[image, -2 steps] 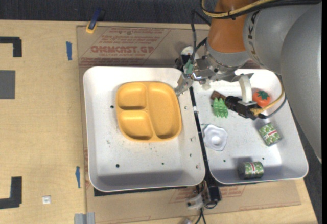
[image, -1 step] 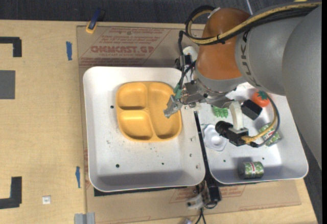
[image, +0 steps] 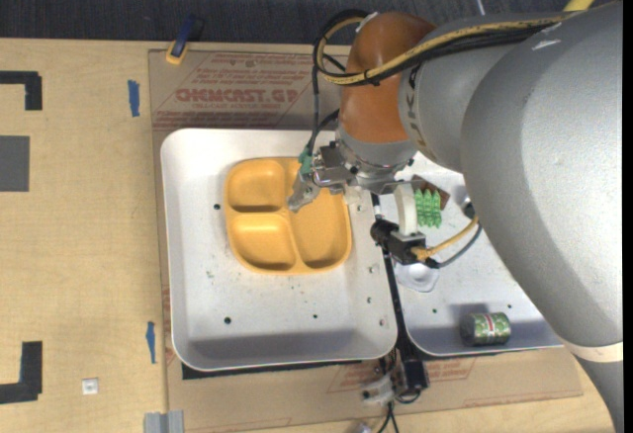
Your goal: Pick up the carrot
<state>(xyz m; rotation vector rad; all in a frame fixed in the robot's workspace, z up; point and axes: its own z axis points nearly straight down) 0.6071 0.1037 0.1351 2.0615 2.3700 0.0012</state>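
Observation:
My gripper hangs low over the left bin, at the upper right part of a yellow divided plate. It sits right above the ridge between the plate's top-left and right compartments. The orange wrist band and the grey arm cover the bin's back right corner and much of the right bin. Whatever lies under the gripper and the wrist is hidden.
The right bin holds a small green can lying near its front edge and a green ridged piece beside the wrist. A black cable runs along the seam between the bins. Cardboard lies behind the left bin.

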